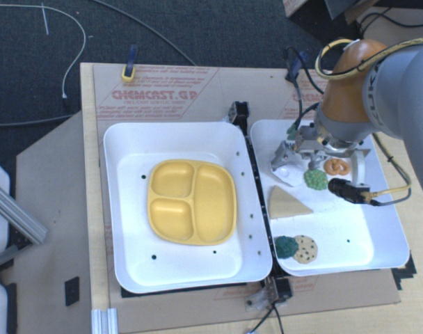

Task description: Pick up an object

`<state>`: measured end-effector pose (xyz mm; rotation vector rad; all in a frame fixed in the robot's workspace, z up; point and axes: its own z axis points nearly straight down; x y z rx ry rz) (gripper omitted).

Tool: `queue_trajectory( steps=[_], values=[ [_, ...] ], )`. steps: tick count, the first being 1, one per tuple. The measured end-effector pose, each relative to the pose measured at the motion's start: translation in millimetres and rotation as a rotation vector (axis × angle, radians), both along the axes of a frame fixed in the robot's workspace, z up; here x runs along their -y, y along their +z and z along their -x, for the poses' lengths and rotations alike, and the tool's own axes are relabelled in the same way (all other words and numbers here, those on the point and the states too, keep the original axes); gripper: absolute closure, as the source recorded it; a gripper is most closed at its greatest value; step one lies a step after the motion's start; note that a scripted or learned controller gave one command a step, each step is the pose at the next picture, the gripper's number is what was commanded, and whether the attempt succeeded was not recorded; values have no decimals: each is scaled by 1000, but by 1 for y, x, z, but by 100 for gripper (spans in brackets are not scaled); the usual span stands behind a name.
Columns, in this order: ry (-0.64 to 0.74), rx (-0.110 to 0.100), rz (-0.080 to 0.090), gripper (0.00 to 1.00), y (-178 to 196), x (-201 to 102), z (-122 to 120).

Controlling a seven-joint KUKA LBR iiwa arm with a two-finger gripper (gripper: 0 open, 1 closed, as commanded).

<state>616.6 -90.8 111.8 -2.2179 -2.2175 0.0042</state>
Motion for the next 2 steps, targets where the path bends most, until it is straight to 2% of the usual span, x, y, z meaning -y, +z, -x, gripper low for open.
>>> queue_trajectory(
  steps=[1,2],
  values=[
    [0,6,0,100,14,0,-2],
    [0,12,3,100,69,10,-4]
  ],
)
